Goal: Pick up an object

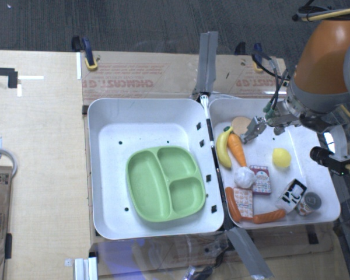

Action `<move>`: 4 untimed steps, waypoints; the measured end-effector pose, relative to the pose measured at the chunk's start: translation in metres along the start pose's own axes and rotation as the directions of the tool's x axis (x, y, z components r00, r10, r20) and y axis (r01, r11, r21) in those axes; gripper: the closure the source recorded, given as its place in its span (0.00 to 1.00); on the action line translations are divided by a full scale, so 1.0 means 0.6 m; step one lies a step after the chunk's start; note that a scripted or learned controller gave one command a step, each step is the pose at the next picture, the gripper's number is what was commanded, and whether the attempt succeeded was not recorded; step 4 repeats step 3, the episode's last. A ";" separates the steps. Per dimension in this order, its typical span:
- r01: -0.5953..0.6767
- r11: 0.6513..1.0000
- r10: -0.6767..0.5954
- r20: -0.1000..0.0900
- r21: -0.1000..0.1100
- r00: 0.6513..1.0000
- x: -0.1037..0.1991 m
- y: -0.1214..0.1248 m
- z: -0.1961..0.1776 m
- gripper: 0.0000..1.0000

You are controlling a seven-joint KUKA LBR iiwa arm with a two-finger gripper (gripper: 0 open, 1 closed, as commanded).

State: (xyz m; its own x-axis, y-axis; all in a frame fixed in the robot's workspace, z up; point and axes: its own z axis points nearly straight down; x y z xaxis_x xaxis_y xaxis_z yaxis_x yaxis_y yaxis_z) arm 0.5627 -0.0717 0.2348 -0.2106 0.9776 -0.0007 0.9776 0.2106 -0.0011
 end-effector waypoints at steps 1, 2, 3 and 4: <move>0.076 0.997 -0.076 -0.001 0.000 0.997 -0.069 0.025 0.240 0.00; 0.073 0.997 -0.073 -0.002 0.001 0.997 -0.070 0.025 0.226 1.00; -0.091 0.996 0.091 -0.004 0.017 0.996 -0.038 0.130 0.079 1.00; -0.091 0.996 0.091 -0.004 0.017 0.996 -0.038 0.130 0.079 1.00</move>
